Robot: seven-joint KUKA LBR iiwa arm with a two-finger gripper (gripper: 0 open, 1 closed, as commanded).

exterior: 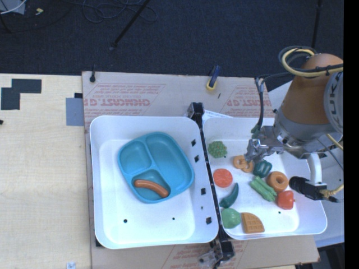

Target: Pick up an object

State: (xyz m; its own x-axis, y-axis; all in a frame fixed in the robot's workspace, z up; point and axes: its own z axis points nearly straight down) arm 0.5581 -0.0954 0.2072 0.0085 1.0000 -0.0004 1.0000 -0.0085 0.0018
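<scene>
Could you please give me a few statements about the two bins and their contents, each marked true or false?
1. A sausage lies in one compartment of the blue divided plate. True.
2. The blue divided plate sits in the right bin. False: it sits in the left bin; the right bin holds the loose toy foods.
3. The gripper is over the right bin, near the pretzel. True.
4. The broccoli lies on the blue plate. False: it lies in the right bin, close to the divider between the bins.
5. The waffle lies near the right bin's front edge. True.
</scene>
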